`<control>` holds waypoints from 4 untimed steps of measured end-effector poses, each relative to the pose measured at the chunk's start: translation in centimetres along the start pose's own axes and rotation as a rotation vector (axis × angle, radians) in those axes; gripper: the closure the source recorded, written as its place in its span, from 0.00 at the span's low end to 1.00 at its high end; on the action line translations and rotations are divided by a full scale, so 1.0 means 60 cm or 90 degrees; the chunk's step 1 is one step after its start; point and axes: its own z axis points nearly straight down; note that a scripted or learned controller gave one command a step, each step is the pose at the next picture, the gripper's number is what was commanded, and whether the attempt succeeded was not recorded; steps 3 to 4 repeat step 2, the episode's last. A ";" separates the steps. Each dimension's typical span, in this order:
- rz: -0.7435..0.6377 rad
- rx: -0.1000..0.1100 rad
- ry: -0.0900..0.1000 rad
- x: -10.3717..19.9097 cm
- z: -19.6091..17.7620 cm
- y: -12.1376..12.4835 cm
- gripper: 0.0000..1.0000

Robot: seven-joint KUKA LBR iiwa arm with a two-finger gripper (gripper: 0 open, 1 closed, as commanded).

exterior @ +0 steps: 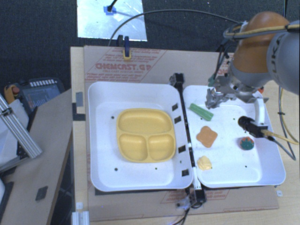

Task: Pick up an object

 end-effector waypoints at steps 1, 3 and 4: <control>0.000 -0.001 0.000 0.086 -0.014 -0.012 1.00; -0.001 0.000 0.000 0.174 -0.025 -0.049 1.00; -0.001 0.000 0.000 0.174 -0.025 -0.049 1.00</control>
